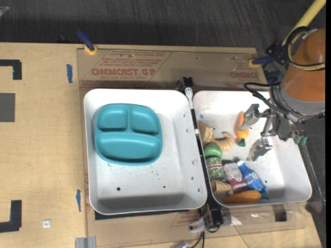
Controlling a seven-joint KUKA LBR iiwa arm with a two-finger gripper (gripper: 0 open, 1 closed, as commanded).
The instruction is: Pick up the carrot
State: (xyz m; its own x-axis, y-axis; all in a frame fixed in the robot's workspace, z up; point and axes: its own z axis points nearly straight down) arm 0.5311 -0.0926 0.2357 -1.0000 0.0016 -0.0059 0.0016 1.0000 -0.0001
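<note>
While claw point(257, 129) gapes wide, carrot point(241, 126) beside upper finger.

The plate point(128, 134) lies in the left bin point(142, 190). Right of that bin sits the right bin point(289, 174), with the carrot point(241, 126) inside it.

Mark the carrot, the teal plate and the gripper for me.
carrot point(241, 126): camera view, middle of its orange body.
teal plate point(128, 134): camera view, ridge between its compartments.
gripper point(256, 129): camera view, midway between its fingertips.
</note>
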